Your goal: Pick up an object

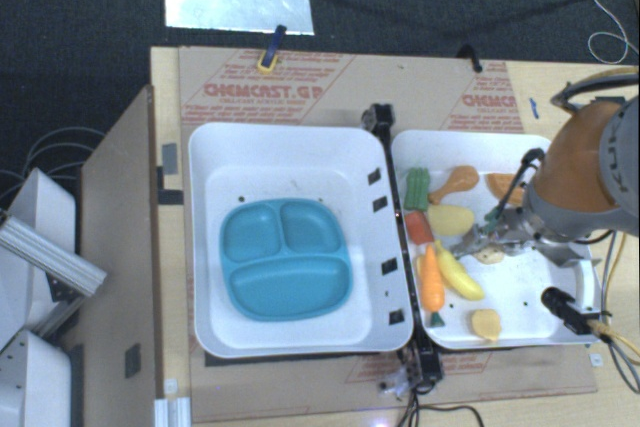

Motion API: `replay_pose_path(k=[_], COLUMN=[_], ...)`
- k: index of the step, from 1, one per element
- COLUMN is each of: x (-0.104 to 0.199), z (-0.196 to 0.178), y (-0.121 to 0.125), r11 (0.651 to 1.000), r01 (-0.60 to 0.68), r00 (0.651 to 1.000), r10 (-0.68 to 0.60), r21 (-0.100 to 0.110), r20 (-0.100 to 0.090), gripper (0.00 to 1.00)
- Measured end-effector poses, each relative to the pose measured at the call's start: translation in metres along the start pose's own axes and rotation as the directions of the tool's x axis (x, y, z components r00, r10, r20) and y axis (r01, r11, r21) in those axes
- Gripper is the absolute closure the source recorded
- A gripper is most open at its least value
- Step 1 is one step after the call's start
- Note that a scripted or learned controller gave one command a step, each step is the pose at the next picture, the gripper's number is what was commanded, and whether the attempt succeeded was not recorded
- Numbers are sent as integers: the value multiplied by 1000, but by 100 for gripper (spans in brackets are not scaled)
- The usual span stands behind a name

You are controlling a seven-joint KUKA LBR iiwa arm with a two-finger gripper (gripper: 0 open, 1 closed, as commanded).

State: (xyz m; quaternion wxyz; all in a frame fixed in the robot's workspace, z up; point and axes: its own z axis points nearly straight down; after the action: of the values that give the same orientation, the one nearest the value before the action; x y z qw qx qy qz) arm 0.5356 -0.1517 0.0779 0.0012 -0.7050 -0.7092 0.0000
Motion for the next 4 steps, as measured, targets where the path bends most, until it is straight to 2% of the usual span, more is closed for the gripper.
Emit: replay_pose_path(k=[1,2,3,4], x=[-4,106,98,61], z=[-17,-125,-118,-30], y=[2,40,36,59], r11=[1000,1000,1000,1000], r01=[-3,10,-3,-7], r00=[1000,1000,1000,1000], r10=[3,-10,3,7], r21=[-6,-15,-4,2], r20=[2,-1,1,3], gripper=[100,100,0,0])
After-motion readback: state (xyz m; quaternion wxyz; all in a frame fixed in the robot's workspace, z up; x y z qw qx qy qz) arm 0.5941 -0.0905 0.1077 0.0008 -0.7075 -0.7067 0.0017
